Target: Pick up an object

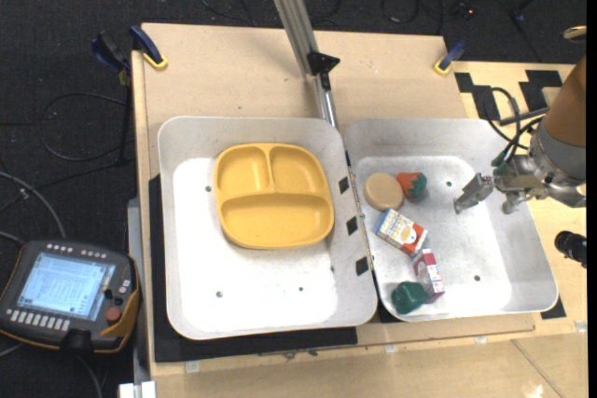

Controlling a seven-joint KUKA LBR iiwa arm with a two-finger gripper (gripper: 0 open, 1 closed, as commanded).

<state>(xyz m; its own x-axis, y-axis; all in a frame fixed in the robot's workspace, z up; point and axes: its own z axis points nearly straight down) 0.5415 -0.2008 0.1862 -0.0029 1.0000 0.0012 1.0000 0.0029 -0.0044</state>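
Approaching | gripper at right bin's right edge, jaws wide, empty | next: descend on carton

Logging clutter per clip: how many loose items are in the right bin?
5: tan disc, red-green item beside it, carton mid-bin, small red pack, green item near the front edge.

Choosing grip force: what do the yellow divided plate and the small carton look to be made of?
Yellow divided plate: probably moulded plastic, going by its uniform colour, soft sheen and rounded compartment ridges. Small carton: seemingly printed cardboard, matte, with sharp folded edges and red-and-white graphics, though it may be a plastic toy replica.
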